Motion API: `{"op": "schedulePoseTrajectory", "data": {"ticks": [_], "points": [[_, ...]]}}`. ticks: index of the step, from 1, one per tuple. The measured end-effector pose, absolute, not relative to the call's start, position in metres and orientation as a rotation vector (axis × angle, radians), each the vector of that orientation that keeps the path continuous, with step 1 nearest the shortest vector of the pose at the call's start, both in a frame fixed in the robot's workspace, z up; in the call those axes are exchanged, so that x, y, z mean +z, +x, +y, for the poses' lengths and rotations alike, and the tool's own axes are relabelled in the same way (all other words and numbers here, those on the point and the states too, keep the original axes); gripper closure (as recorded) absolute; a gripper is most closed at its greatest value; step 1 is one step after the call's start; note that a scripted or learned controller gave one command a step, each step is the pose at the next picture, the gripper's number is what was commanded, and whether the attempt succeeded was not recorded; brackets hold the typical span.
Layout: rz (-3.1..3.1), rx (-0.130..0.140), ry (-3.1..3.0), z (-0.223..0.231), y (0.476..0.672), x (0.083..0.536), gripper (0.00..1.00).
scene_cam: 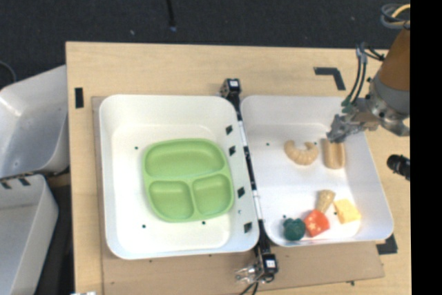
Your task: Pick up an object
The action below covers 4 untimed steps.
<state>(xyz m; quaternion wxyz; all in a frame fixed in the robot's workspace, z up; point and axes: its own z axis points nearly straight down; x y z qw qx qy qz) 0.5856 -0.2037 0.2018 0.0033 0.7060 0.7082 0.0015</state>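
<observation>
My gripper (336, 135) hangs over the right bin (276, 122), near its right side. Just below its tips stands a tan cylinder-shaped piece (334, 155). Left of that lies a curved beige croissant-like piece (302, 152). At the bin's near end sit a green piece (294, 229), a red piece (316, 222), a small tan piece (325, 200) and a yellow block (347, 211). I see nothing between the fingers.
The left bin (117, 128) holds a green divided plate (187, 178). A black-clipped divider edge (243, 155) runs between the bins. White containers (27, 148) stand off the bench at the left. The arm's orange band (396, 65) rises at the right.
</observation>
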Motion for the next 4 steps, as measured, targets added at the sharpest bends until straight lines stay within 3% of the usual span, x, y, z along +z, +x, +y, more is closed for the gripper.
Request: {"op": "schedulePoseTrajectory", "data": {"ticks": [1,4], "points": [[2.224,0.001,2.216,-0.205,0.586,0.211,1.00],[2.227,-0.001,2.216,-0.069,0.538,0.218,1.00]]}}
